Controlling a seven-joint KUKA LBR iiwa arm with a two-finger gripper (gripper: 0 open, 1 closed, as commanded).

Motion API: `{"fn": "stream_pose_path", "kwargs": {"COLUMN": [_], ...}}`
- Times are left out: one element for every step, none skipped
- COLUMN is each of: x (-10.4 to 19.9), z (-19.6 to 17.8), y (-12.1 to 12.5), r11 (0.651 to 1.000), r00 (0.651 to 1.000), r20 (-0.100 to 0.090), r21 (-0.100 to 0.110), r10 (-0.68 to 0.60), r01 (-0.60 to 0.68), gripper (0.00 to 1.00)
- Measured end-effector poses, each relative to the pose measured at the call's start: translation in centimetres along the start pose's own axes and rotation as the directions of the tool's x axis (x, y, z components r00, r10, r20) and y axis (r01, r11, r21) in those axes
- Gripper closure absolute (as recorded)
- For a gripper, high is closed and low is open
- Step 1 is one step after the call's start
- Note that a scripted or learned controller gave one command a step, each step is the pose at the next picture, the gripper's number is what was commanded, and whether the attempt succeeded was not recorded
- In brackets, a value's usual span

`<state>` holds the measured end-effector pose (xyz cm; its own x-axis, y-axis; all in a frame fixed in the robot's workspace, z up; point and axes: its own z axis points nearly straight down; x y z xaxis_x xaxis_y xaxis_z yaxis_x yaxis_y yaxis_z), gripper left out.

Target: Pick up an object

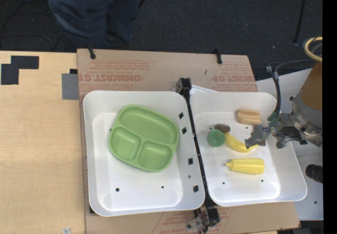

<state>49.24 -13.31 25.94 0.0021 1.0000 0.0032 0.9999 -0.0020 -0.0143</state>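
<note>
Two shallow white bins sit side by side on the bench, their inner rims touching along a black divider. The left bin (100,185) carries a green divided plate (143,138), lying flat near its middle, toward the far edge. The right bin (263,193) carries the smaller things, all in its middle part. A yellow bottle (246,165) lies on its side toward the near edge. A tan bread roll (248,117) lies toward the far right corner. A yellow banana (238,144) lies between them, with a green round piece (216,138) just beside its left end and a small brown piece (222,129) touching that. The gripper (258,137) reaches in over the right rim, low, at the banana's right end; whether its claw is apart or together cannot be told.
</note>
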Motion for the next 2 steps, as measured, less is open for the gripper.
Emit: {"fn": "stream_pose_path", "kwargs": {"x": [0.0,-0.3], "z": [-0.4,5.4], "y": [0.2,1.1], "r11": [1.000,1.000], "r00": [1.000,1.000], "r20": [0.002,0.000], "r21": [-0.009,-0.004], "r10": [-0.002,-0.002], "r01": [0.002,0.002], "gripper": [0.00,0.00]}}
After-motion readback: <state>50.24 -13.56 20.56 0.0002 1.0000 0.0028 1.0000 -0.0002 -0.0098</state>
